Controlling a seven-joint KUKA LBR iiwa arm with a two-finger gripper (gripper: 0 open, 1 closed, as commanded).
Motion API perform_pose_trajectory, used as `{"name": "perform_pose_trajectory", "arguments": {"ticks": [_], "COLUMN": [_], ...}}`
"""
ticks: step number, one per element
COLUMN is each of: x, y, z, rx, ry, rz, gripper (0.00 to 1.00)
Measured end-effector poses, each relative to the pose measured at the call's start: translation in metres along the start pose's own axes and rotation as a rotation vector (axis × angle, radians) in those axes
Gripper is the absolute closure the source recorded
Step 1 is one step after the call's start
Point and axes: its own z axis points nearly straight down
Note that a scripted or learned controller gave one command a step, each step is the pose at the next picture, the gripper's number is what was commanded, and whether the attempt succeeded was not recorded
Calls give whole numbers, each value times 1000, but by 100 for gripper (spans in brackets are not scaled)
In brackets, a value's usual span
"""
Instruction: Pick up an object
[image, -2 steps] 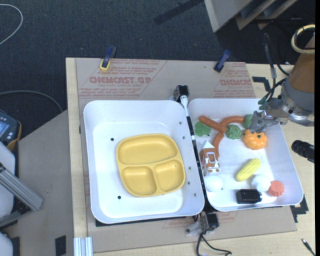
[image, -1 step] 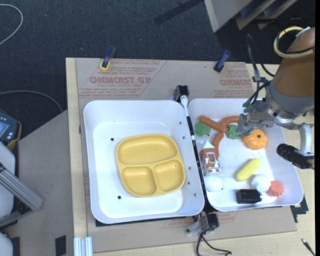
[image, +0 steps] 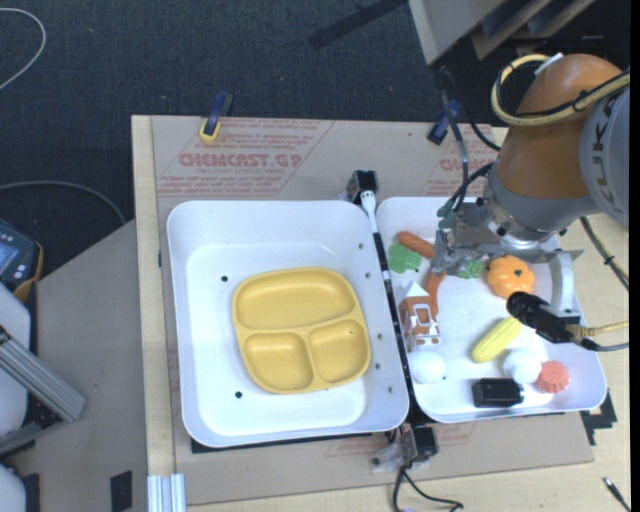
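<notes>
My gripper hangs low over the far part of the right bin. It is right beside an orange carrot with a green top, which lies to its left. An orange round fruit sits just to its right. Nearer the front lie a small orange-and-white box, a yellow corn-like piece, a white ball, a black block, another white ball and a reddish-orange piece. Nothing is visibly held.
The left bin holds a yellow divided plate. A black clamp stands at the far end of the seam between the bins. The arm's orange band looms over the right bin's far corner.
</notes>
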Motion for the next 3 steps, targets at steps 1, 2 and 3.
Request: {"name": "perform_pose_trajectory", "arguments": {"ticks": [1, 2, 3], "x": [53, 72, 79], "y": [-1, -1, -5], "z": [16, 17, 12], "rx": [2, 1, 0], "ry": [-2, -3, -3], "rz": [3, 5, 6], "gripper": [100, 100, 100]}}
